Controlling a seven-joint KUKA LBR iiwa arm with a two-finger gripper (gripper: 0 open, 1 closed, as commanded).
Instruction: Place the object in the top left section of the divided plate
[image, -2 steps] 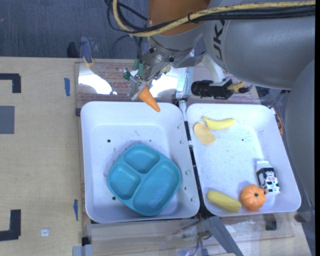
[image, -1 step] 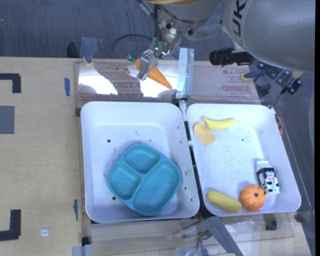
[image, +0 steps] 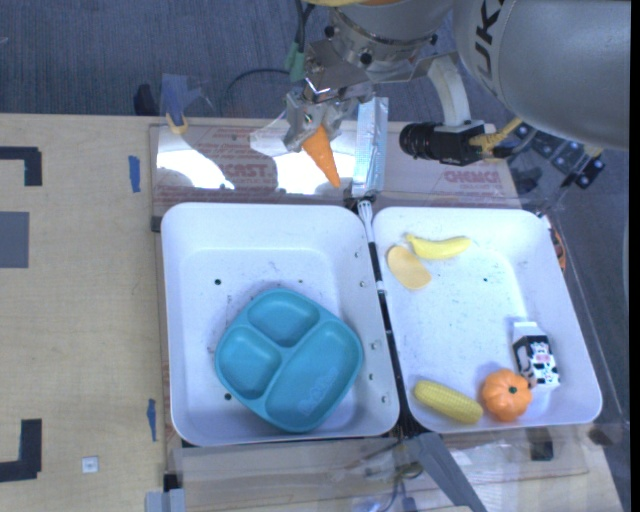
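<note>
High above the back edge of the left bin, my gripper (image: 316, 126) is shut on an orange carrot (image: 323, 158), which hangs point down and tilted toward the right. The blue divided plate (image: 288, 358) lies in the left bin (image: 200, 260), toward its front. Its three sections hold nothing. The carrot is well behind the plate and a little right of the plate's middle.
The right bin (image: 560, 300) holds a yellow banana (image: 437, 246), a pale yellow slice (image: 408, 268), a corn cob (image: 447, 400), an orange fruit (image: 506, 395) and a small black-and-white item (image: 535, 358). Shiny foil (image: 215, 165) lies behind the left bin.
</note>
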